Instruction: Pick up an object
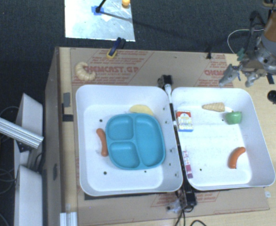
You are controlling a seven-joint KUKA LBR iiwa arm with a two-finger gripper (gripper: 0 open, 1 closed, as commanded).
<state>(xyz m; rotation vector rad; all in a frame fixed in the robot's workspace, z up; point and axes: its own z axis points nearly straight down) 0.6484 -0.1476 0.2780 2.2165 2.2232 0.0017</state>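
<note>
Surface [128, 69]: cardboard-topped, carries 2 white bins side by side.

Left bin [88, 126], count: 1 blue divided plate [134, 140], 1 sausage [102, 141] just left of the plate, 1 pale yellow piece [141, 109] at the plate's far edge, partly hidden by it.

Right bin [258, 140], count: 1 carton w/ red top [184, 120] at left wall, 1 cone-shaped item [214, 107] far side, 1 green item [233, 117] just right of and nearer than the cone, 1 sausage [236, 157] near-right. 4 candidates, all well apart.

My claw [240, 74] hangs beyond the far-right corner of the right bin, outside its rim, above the surface. Fingers look spread; nothing between them.

Key relation: closest things are the cone & green item, both lying toward the near side and slightly left of the claw, just inside the far rim. Cone's long axis runs left-right, tip pointing left. So I judge the fingers should close across it, far-to-near. Right-bin sausage further off, tilted, upper end to the right.

Outside bins: 1 pale curled item [85, 70] on surface, far-left.
</note>
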